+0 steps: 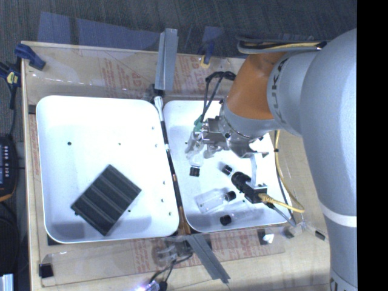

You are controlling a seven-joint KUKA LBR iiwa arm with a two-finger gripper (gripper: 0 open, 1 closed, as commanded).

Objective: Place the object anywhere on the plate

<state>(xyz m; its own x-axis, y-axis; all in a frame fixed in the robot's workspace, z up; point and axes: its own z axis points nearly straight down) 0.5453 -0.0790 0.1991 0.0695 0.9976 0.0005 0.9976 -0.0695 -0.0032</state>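
- The grey arm [327, 102] reaches in from the right, and its orange band sits over the back of the right bin [180, 126].
- The claw [197, 145] hangs over the rear-left part of the right bin, near the wall it shares with the left bin [91, 132]. I cannot tell how far open it is, and I cannot see anything held in it.
- The plate [107, 199], a dark ribbed rectangle, lies flat in the front part of the left bin, turned at a slant to the walls.
- A small black piece [194, 171] lies on the right bin's floor just in front of the claw, apart from it.
- A second black piece [225, 169] lies to its right, nearer the middle of that bin.
- A clear bottle [210, 200] with a dark cap lies on its side toward the front of the right bin.
- A third black piece [225, 219] sits close to that bin's front wall.
- Which of these loose pieces is the one to move cannot be told. All are in the right bin, well apart from the plate.
- Both bins sit side by side on the pale surface [91, 71].
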